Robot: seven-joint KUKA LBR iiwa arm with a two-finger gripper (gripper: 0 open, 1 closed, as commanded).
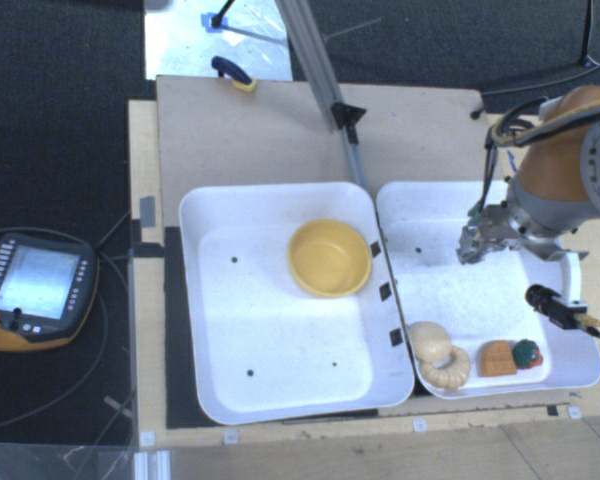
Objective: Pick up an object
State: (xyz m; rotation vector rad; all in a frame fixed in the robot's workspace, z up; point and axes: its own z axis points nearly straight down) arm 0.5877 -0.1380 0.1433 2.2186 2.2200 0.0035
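Arm [565,158] bent over right bin [435,203], tool [472,248] seemingly low.

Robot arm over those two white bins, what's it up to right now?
The arm's gripper hangs over the right bin, above a bare patch near its back. It is not touching any object. The things to pick lie along that bin's front edge: a cream shell-like toy and an orange block with a green piece beside it. A yellow bowl sits in the left bin. Nothing has been picked up yet.
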